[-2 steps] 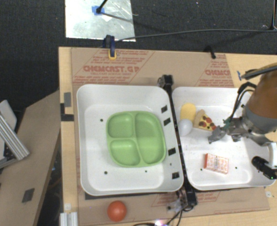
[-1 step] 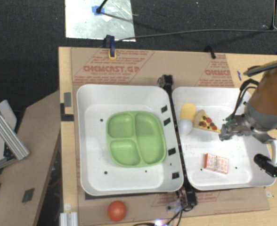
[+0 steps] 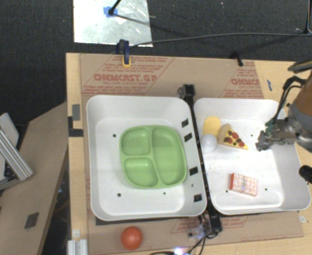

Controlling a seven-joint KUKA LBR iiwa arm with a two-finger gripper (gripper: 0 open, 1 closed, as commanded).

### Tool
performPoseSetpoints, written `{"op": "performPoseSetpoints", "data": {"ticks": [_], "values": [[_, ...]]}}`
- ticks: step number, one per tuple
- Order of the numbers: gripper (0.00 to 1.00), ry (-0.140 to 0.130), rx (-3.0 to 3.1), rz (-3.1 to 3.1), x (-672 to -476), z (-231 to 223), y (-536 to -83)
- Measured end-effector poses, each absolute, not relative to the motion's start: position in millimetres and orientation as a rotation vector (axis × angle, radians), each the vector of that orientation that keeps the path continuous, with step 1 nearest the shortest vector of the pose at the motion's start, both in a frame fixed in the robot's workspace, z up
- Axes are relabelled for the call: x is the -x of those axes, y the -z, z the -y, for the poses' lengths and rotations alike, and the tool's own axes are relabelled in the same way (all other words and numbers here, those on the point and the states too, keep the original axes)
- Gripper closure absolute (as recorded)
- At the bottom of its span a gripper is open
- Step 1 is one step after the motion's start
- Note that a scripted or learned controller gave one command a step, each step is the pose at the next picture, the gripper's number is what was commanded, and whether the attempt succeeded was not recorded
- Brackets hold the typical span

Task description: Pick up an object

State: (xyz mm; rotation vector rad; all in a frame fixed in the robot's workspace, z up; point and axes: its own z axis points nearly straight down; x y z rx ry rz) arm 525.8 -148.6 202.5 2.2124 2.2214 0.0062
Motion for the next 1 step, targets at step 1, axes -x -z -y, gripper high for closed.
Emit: {"op": "performPoseSetpoints", "data": {"ticks": [1], "values": [[1.00,-0.005,-2.213,-2.222,-527.5,148.9,-236.0]]}}
